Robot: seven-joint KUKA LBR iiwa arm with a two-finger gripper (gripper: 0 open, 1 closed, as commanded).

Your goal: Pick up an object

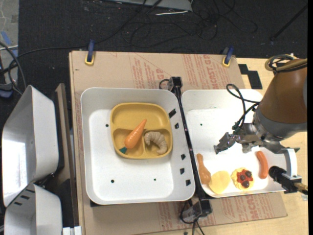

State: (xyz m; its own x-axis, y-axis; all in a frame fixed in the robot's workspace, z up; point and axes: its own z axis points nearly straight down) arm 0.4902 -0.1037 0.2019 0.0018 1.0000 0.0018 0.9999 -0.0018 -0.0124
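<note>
You see a yellow divided plate (141, 129) holding an orange carrot (135, 134) and a beige shrimp (156, 141), two white bins (98, 180), and what looks like an orange-red sausage (263, 164).

Both white bins (98, 180) look like smooth, slightly glossy plastic. The yellow divided plate (119, 112) is matt plastic. The board (146, 67) beneath looks like printed brown cardboard. The arm's orange band (289, 89) shines; the gripper (224, 143) looks dark metal.
</note>
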